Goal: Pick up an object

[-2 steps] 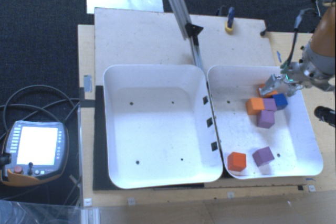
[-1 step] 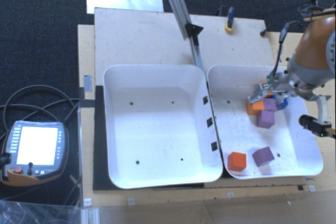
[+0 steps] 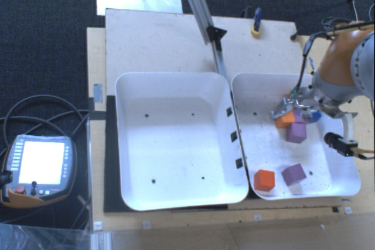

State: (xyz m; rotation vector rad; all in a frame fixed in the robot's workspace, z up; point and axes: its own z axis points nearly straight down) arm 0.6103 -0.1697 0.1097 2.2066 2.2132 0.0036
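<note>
right, from the camera view i'm seeing the gripper (image 3: pixel 288 109) hanging low in the right bin (image 3: pixel 258 91), near its far end, with the arm (image 3: pixel 345 64) reaching in from the right. an orange block (image 3: pixel 285 120) is sitting directly under the tool, touching a purple cube (image 3: pixel 296 132) just beside it; something small and blue (image 3: pixel 315 116) is peeking out next to them. i'm not able to tell how the gripper is set, the metal is blurring into the blocks. nearer the front wall an orange cube (image 3: pixel 264 180) and a second purple cube (image 3: pixel 293 174) are lying apart. the left bin (image 3: pixel 126 126) is beside it. i'm judging the orange block the target; i'd be centring squarely on it, keeping clear of its purple neighbour, before lifting.
</note>
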